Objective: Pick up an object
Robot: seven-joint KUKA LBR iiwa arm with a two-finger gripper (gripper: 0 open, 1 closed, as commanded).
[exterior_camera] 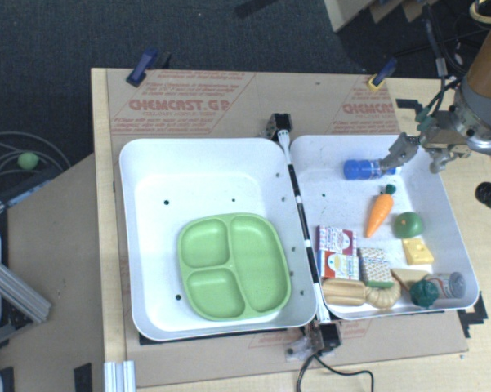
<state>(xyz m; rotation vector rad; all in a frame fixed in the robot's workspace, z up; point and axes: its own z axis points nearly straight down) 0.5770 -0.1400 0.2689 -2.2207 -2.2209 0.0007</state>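
Smooth green three-compartment plate lying in the left bin. Blue cylinder near the right bin's far edge; tapered orange carrot mid-bin. Gripper at the far right corner, just beside the cylinder; finger state impossible to tell.

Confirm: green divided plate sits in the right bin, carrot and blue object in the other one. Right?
Not quite. The camera view shows the green divided plate in the left bin. The carrot and blue object lie in the other one, the right bin.
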